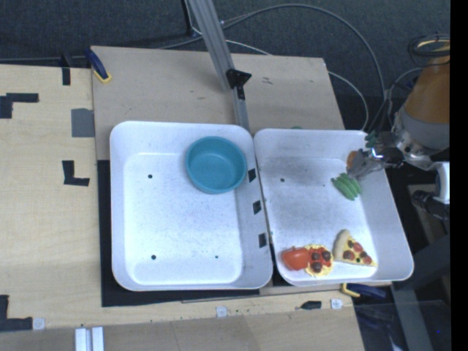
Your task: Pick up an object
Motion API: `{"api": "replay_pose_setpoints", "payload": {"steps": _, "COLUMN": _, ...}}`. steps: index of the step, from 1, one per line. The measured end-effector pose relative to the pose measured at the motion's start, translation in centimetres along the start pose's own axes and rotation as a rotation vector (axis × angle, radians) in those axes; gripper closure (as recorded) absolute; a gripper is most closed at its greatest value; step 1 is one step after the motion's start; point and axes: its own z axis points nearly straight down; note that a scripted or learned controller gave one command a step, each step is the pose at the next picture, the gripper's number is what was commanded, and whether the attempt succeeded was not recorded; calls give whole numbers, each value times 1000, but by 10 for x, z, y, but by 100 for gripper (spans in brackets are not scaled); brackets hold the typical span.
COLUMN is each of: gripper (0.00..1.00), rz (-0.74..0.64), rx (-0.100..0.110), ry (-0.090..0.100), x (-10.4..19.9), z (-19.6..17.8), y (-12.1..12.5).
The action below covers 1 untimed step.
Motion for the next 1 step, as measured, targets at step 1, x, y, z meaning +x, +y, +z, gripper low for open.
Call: {"api": "replay_pose_setpoints", "payload": {"steps": 1, "gripper": 100, "rz": 0, "rx": -1, "ry": 0, "x": 0, "z": -53, "y": 11}}
